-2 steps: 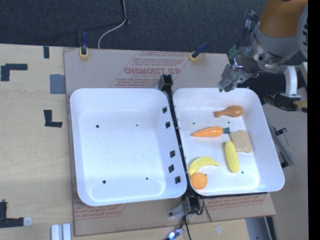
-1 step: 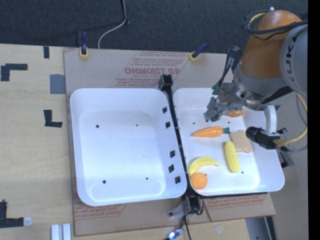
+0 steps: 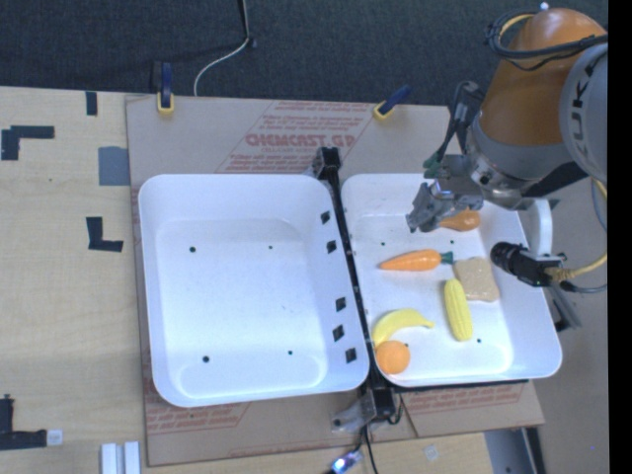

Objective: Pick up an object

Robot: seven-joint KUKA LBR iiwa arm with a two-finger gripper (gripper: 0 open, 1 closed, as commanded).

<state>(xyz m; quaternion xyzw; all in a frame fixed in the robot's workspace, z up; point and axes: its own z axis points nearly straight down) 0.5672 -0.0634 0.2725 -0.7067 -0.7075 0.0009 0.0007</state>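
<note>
Camera view from above the bench showed the toy food gathered in the right bin (image 3: 533,363). A carrot (image 3: 410,261) lay near the middle of it, its green end pointing right. Just right of that sat a pale slab like a piece of bread (image 3: 478,278), with a corn cob (image 3: 457,310) touching its lower left corner. Toward the near edge a banana (image 3: 400,322) curved over an orange (image 3: 393,357), the two touching. Up by the far side, a small orange piece (image 3: 461,221) lay partly under the gripper (image 3: 425,215), too hidden to name. The left bin (image 3: 158,205) stood beside the right one, a black clip strip (image 3: 339,265) running between them.

The arm (image 3: 538,87) came in from the right, its orange band high and its wrist tilted down and leftward over the far part of the right bin. The gripper hung just beside the small orange piece; whether it was parted or clenched, or gripping anything, I could not tell.
</note>
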